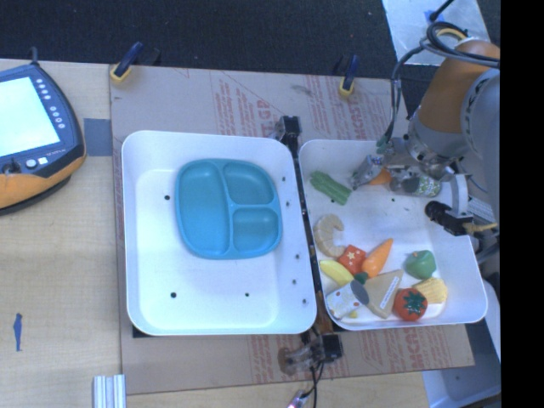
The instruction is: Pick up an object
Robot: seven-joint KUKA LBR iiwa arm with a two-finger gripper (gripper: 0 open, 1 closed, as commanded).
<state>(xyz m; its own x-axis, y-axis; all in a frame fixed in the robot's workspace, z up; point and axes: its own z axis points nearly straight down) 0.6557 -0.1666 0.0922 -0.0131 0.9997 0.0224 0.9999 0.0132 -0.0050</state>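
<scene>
Sitting in the right shallow white plastic bin (pixel 442 313), toy food pieces crowd its near half: a tan croissant-shaped piece (pixel 328 231) at the left, a red strawberry-like piece (pixel 351 257) just beside it, an orange carrot (pixel 380 253), a yellow banana-like piece (pixel 336 271) touching the bin's left wall, a green pepper-like piece (pixel 419 263), a tan wedge of cheese or bread (pixel 383 293), a red tomato (pixel 410 305) and a yellow corn-like chunk (pixel 433 290) at the near right. A long green plastic cucumber-like piece (pixel 330 187) lies apart from that pile, tilted, toward the far left of the same bin. Something small and orange (pixel 382 177) shows at the claw (pixel 371 172), which hangs low over the far part of the right bin, just right of the cucumber piece; cannot tell whether that orange bit is gripped, and cannot tell how the claw is set. The grey arm with orange band (pixel 450 92) reaches in from the right. The left shallow white bin (pixel 153 304) holds a light blue three-compartment plate (pixel 228 207), lying flat near its centre. Both bins sit on brown cardboard (pixel 212 100) clipped to the light wooden desk (pixel 51 279). An orange-edged handheld pendant with screen (pixel 34 134) lies on the desk at far left.
</scene>
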